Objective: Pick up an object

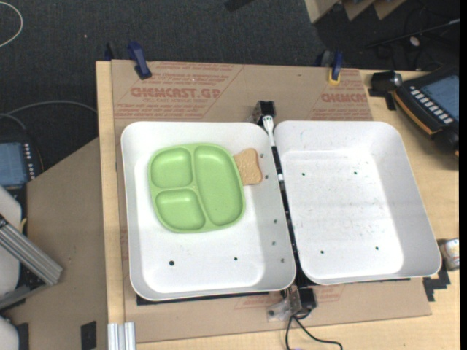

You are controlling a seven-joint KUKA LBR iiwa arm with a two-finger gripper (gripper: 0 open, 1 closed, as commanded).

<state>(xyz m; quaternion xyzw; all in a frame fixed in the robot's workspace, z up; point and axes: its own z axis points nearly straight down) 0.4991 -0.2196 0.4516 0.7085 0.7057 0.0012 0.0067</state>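
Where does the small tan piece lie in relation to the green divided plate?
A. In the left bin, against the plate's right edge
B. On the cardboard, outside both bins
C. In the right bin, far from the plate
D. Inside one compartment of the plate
A: the small tan piece lies in the left bin, touching the right edge of the green divided plate.

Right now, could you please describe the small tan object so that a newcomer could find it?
Look in the left bin. A green tray lies there; the tan piece touches its upper right edge. It is small, flat and toast-coloured.
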